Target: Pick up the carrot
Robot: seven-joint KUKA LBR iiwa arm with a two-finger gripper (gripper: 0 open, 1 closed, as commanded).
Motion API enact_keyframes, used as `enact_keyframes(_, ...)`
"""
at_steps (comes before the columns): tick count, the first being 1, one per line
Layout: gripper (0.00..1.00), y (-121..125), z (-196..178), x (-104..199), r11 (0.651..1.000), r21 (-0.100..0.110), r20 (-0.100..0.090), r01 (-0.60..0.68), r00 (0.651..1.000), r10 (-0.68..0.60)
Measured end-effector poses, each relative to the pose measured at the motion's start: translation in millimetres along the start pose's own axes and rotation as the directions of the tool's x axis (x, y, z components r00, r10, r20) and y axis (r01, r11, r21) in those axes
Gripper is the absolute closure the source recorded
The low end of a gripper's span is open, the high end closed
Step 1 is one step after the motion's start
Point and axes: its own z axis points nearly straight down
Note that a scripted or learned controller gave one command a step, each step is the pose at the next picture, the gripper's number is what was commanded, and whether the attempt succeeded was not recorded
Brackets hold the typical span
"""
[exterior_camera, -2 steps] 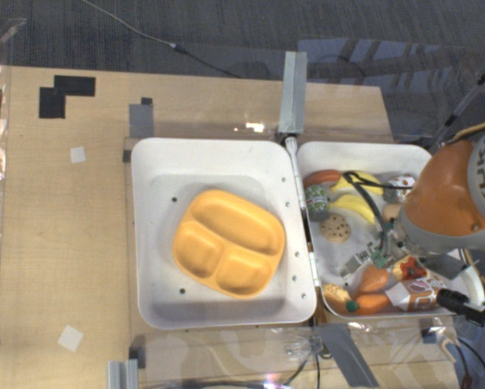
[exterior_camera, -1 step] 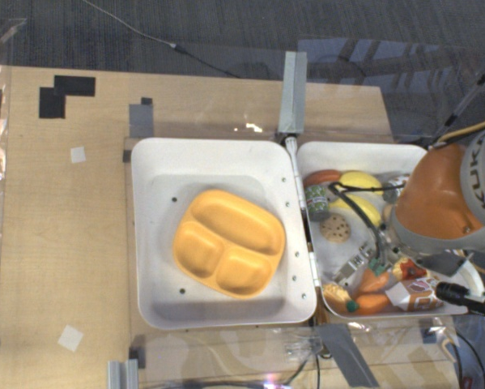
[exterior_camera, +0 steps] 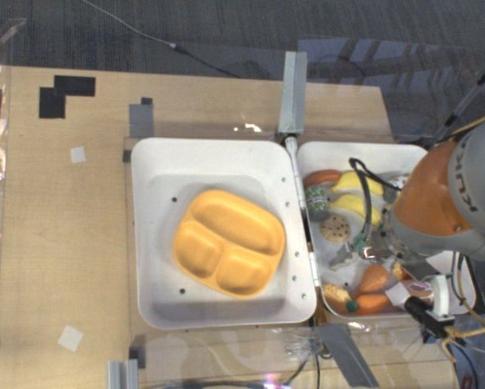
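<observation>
Orange carrot (exterior_camera: 372, 302) lies in right bin (exterior_camera: 363, 150), near its front wall, long axis roughly left-right, green tip leftward. Gripper (exterior_camera: 370, 250) hangs just behind it, over the bin's middle, by a cookie (exterior_camera: 335, 228). Fingers' state: cannot tell, wrist hides them. Likely move: short shift frontward, then descend.

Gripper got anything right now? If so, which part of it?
Cannot be told. The gripper sits low in the right bin just above the carrot, but the wrist blocks the view of any contact, so no hold is visible.
</observation>
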Motion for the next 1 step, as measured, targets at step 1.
enact_keyframes(1, 0.0, 42.2, -2.6, -34.6, 0.997, 0.006, 0.0, 0.073, 0.997, -0.073)
